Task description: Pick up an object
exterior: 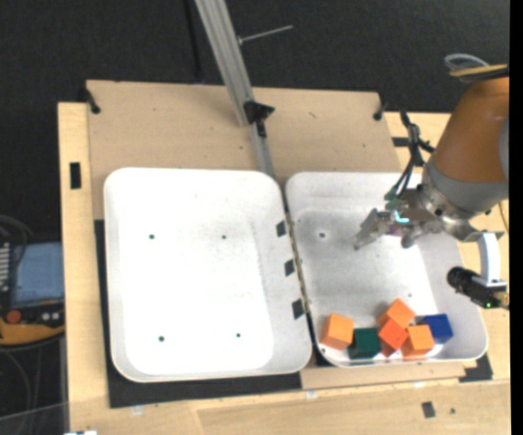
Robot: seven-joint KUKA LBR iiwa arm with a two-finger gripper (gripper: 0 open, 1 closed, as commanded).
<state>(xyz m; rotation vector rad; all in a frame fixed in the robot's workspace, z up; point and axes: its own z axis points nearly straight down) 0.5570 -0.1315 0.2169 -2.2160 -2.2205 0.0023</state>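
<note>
Several small blocks lie along the near edge of the right bin [352, 270]: an orange block [338, 330], a dark green block [365, 343], a cluster of orange blocks [397, 326] and a blue block [438, 326]. My gripper [386, 229] hangs over the upper middle of the right bin, well behind the blocks. Its fingers [367, 231] are spread apart with nothing between them.
The left bin [198, 270] sits beside the right one, with black clips along the shared edge. A grey metal pole [229, 53] slants up from between the bins at the back. Cables and a blue device [34, 275] lie off the bench at left.
</note>
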